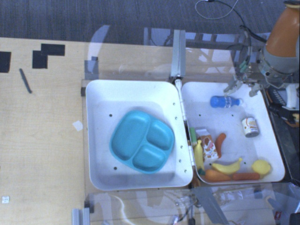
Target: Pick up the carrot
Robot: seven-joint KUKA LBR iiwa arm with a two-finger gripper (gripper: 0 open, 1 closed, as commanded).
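Observation:
The carrot point(214, 175) is an orange, tapered piece lying along the front wall of the right bin point(267, 125), partly under a banana point(228, 166). My gripper point(243, 87) hangs over the far edge of that bin, well away from the carrot. Its two fingers point(232, 85) are spread apart, open, with nothing between them. A blue bottle point(224, 101) lies just in front and to the left of the gripper.
The right bin also holds a small can point(250, 126), a lemon point(261, 167), a red-orange sausage shape point(219, 142), a snack packet point(208, 146) and a red piece point(246, 176) beside the carrot. A blue divided plate point(142, 140) lies in the left bin point(98, 125).

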